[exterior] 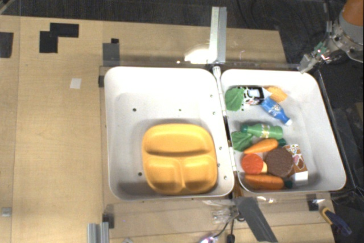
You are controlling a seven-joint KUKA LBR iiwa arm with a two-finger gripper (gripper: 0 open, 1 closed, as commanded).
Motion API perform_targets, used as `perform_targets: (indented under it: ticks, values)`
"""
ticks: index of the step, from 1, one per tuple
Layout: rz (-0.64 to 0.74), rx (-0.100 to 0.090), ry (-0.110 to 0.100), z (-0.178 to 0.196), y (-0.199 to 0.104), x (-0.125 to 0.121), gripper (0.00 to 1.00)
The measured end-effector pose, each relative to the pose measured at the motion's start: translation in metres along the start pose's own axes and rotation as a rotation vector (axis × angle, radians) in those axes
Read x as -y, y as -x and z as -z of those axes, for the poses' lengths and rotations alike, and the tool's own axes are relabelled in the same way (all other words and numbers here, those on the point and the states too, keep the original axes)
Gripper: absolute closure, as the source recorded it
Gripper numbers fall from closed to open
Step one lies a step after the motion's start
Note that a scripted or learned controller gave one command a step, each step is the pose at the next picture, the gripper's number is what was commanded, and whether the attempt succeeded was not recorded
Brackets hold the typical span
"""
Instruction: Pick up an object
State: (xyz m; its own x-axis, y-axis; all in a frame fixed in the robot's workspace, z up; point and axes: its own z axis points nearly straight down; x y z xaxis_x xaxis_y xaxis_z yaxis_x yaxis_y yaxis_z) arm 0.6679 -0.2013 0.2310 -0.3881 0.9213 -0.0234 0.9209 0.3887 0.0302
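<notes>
My gripper hangs beyond the far right corner of the right bin, above the bench and apart from every object. The right bin holds several toy foods: a green leafy piece, a black-and-white item, a small orange piece, a blue bottle, a green bottle, a carrot, a red tomato, a brown disc, a small printed box and a long red-orange piece. A yellow compartment tray lies in the left bin.
A metal post stands behind the seam between the bins. The arm reaches in at the upper right edge, with cables near it. Bare white floor shows along the right bin's right side and in the left bin's far half.
</notes>
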Motion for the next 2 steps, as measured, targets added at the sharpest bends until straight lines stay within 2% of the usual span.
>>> perform_targets:
  ticks: [2]
  values:
    - [0.009, 0.012, 0.015, 0.027, 0.001, -0.006, 1.00]
